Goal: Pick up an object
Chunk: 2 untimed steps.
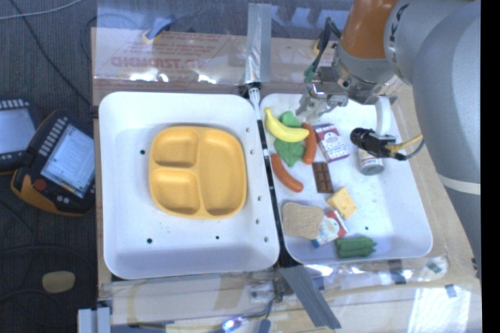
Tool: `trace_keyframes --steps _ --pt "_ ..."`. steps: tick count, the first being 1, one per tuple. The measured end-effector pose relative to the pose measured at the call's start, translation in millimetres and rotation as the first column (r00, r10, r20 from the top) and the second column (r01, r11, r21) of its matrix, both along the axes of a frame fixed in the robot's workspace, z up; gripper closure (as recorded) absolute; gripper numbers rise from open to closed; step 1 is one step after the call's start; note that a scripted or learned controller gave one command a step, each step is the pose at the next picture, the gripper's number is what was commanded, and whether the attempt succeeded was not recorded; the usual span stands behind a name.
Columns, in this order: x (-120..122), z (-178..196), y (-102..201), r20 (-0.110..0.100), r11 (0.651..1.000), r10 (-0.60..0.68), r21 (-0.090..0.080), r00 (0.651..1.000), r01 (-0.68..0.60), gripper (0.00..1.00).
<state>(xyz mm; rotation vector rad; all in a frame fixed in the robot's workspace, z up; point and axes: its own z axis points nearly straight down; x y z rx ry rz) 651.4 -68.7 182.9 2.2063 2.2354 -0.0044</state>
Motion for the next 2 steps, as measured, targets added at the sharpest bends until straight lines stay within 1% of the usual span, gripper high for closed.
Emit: trace_keyframes --steps 1,2 --pt "17.2 6.3 21.8 -0.001 0.999 0.051 -0.002 0.999 -0.051 1.0" --pt "17.2 6.3 21.9 -0.001 0.999 0.051 -0.002 0.999 -0.051 0.0"
